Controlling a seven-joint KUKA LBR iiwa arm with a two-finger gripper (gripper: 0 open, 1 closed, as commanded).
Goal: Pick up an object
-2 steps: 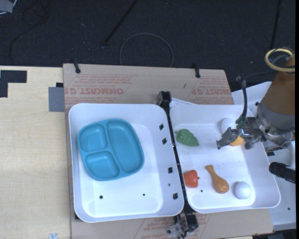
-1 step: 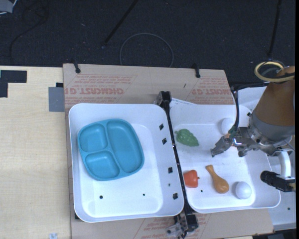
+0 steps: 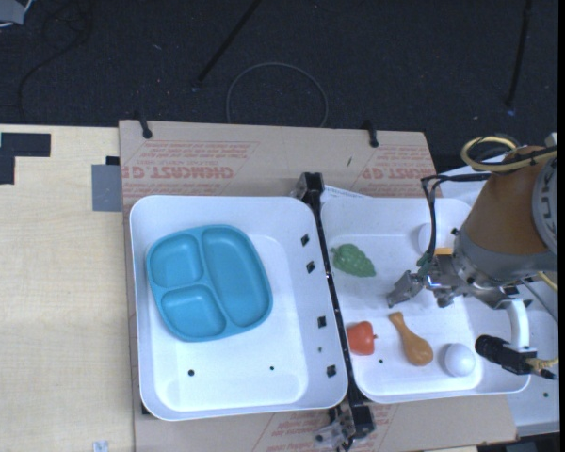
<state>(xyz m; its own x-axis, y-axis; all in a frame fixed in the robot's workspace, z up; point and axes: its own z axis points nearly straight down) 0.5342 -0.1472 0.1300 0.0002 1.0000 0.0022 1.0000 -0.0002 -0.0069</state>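
Two shallow white bins sat side by side on a cardboard sheet (image 3: 264,158) that lay over the pale wooden surface (image 3: 47,299). The left bin (image 3: 160,384) held a blue divided plate (image 3: 210,281) with three compartments, lying flat near the bin's middle and a little toward its far side.

The right bin (image 3: 386,229) held the loose things. A green leafy toy (image 3: 354,260) lay toward the far left part of that bin, close to the wall shared with the other bin. A red toy vegetable (image 3: 361,338) sat nearer the front, also close to that shared wall. Just to its right lay a tan toy drumstick (image 3: 411,338), thin end pointing to the far side and thick end toward the front. A white ball (image 3: 458,359) rested near the front right corner, just beside the drumstick's thick end but apart from it.

The arm (image 3: 508,219), its orange band facing the camera, reached in from the right over the right bin. The pincer (image 3: 402,290) pointed toward the left, sitting over bare bin floor between the green leafy toy and the thin end of the drumstick, near both and touching neither as far as the view showed. Nothing could be seen in its grasp. Whether it stood wide or narrow could not be told at this angle.
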